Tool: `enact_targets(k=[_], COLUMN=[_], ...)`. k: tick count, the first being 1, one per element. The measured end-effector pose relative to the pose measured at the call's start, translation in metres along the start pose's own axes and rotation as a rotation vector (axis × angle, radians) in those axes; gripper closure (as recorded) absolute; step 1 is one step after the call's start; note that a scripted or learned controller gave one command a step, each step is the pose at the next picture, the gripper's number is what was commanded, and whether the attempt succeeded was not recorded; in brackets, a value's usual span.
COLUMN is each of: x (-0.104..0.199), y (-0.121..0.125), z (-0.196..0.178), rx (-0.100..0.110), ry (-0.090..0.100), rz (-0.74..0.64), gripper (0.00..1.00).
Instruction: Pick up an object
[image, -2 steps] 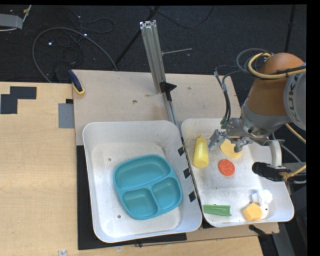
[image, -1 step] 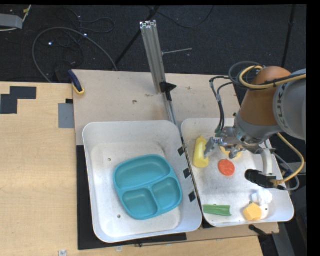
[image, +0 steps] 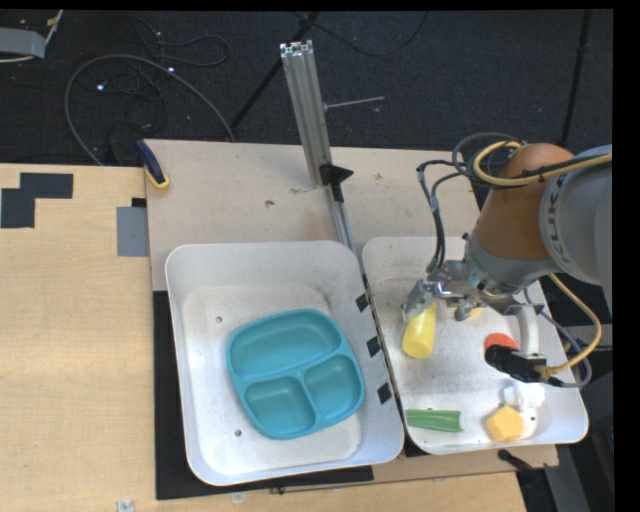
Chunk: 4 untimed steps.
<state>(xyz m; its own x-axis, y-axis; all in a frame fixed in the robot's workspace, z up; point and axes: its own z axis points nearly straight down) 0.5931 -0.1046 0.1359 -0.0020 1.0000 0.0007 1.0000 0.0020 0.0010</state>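
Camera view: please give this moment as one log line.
gripper over right bin | yellow item beside it | tray in left bin

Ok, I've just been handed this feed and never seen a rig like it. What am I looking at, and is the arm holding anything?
This is a single picture from one fixed camera above the bench, looking down at a slant. The big grey and orange shape on the right is the robot arm. At its end is a gripper, the metal part it uses to grasp things.

Two shallow white bins sit side by side on the bench. The left bin holds a teal divided plate. The right bin holds a yellow object, a flat green piece and a yellow-orange block.

The gripper is low over the right bin, just above the top end of the yellow object. I cannot tell from this view whether it has a grip on it, so treat nothing as picked up yet.
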Motion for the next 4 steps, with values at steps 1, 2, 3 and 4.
enact_targets(k=[1, 2, 3, 4], x=[-0.002, 0.004, 0.011, 0.01], y=[-0.001, 0.003, 0.006, 0.006], z=[-0.007, -0.052, -0.113, -0.118], rx=[0.006, -0.001, -0.003, 0.002], ry=[0.0, -0.001, -0.001, 0.0], rz=[0.005, 0.001, 0.0, 0.001], gripper=[1.0, 1.0, 1.0, 1.0])
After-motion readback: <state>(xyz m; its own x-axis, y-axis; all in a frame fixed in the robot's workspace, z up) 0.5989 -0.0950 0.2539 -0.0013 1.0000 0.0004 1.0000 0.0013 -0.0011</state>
